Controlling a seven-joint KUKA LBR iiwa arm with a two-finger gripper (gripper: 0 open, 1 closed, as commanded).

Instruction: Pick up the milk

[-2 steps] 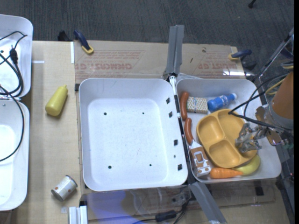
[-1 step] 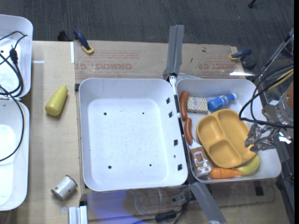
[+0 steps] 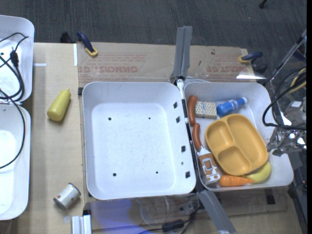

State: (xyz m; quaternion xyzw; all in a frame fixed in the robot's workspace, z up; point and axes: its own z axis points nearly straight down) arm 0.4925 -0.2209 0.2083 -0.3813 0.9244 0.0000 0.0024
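Brown-and-white milk carton (image 3: 207,167) lying in right white bin (image 3: 261,94), against yellow divided plastic plate (image 3: 237,144); label print illegible. Gripper (image 3: 285,143) over bin's right rim, open or closed impossible to tell.

The right bin (image 3: 280,177) holds a yellow divided plate (image 3: 236,144), a blue bottle (image 3: 230,106), a snack bar (image 3: 205,109), two sausages (image 3: 192,107), a carrot (image 3: 235,181), a banana (image 3: 262,173) and a brown-and-white milk carton (image 3: 208,166) at its near left corner. The left bin (image 3: 136,139) sits beside it. A mustard bottle (image 3: 59,106) and a can (image 3: 66,196) lie on the table (image 3: 53,155) near the left edge.
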